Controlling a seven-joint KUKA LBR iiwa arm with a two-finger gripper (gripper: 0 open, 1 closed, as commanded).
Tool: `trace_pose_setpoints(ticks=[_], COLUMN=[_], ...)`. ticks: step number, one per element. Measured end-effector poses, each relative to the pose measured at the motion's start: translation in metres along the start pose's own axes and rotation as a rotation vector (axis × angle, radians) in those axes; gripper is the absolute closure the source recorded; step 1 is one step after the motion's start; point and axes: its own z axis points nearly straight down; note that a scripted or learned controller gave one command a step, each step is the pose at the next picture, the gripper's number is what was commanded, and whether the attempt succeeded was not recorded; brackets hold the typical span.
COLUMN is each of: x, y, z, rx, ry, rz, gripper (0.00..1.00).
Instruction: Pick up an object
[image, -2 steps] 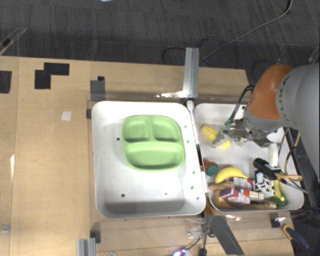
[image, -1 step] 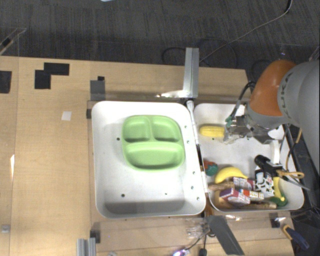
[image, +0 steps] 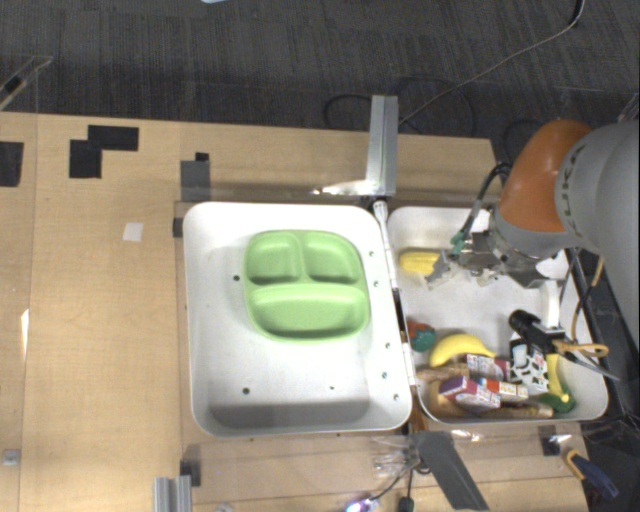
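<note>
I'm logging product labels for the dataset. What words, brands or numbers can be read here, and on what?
None can be read.
The red and white carton in the right bin bears print too small and blurred to read.
The black and white item beside it shows a pattern, no legible text.
The green tray is unmarked.

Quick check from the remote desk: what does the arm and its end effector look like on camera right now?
The arm is grey and rounded, with an orange band above the wrist. A dark cable runs along the wrist. The end effector is small, dark grey metal, with a green spot near its tip.
</note>
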Motion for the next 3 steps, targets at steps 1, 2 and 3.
trace_pose_setpoints(ticks=[1, 2, 3], x=[0.017, 0.019, 0.094], y=[0.065, 0.069, 0.070], z=[0.017, 0.003, -0.083], rx=[0.012, 0.004, 0.013], ry=[0.000, -0.001, 0.002], rz=[0.047, 0.036, -0.030], gripper=[0.00, 1.00, 1.00])
